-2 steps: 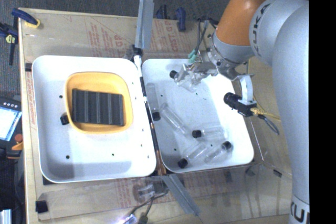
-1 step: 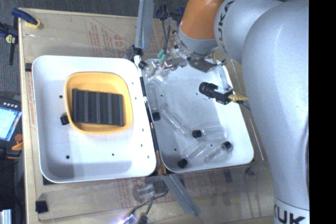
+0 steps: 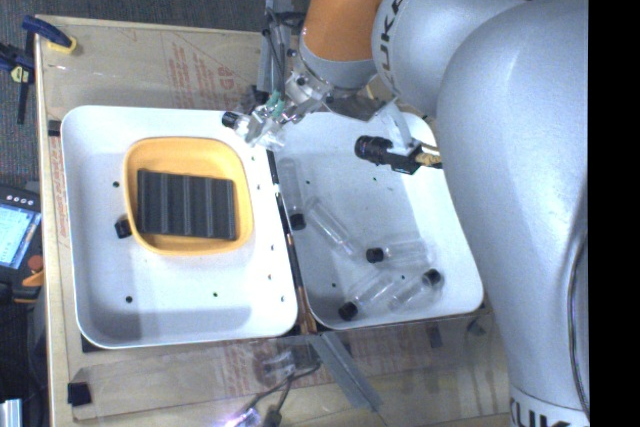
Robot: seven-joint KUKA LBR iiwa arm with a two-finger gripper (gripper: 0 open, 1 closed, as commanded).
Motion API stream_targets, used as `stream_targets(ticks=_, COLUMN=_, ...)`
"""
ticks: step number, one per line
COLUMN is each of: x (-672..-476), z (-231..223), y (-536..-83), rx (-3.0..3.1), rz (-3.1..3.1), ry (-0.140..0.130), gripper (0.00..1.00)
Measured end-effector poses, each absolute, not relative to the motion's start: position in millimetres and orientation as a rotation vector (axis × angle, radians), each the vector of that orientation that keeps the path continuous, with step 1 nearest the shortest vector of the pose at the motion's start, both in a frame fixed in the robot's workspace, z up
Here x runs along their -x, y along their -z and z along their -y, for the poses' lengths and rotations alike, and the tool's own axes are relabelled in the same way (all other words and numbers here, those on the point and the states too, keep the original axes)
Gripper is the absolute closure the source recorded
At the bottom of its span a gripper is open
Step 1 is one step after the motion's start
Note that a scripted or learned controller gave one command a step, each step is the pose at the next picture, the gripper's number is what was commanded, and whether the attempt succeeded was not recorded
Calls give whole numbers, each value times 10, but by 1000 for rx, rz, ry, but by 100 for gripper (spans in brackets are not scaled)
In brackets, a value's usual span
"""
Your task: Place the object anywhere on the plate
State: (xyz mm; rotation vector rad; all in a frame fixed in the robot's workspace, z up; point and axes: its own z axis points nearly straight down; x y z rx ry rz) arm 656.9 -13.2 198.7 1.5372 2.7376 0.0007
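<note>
The left white bin (image 3: 90, 295) holds a yellow, rounded-square plate (image 3: 230, 160) bearing a dark ribbed block (image 3: 187, 203). The hand (image 3: 262, 123) hangs over the bins' shared rim — whether open or closed, I cannot tell. The right bin (image 3: 455, 260) holds clear plastic tubes (image 3: 395, 290) — black-capped, scattered.

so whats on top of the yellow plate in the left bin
A dark ribbed rectangular object lies flat on the yellow plate. The plate's surface beneath it is covered.
</note>
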Motion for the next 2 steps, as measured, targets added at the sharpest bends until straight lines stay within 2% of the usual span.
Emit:
stream_targets(ticks=1, x=-6270, z=-247, y=-1914, rx=-1259, rz=-2882, ry=3, gripper=100)
stream_targets(ticks=2, x=-6271, z=-242, y=-1915, rx=-1260, rz=-2881, ry=3, gripper=0)
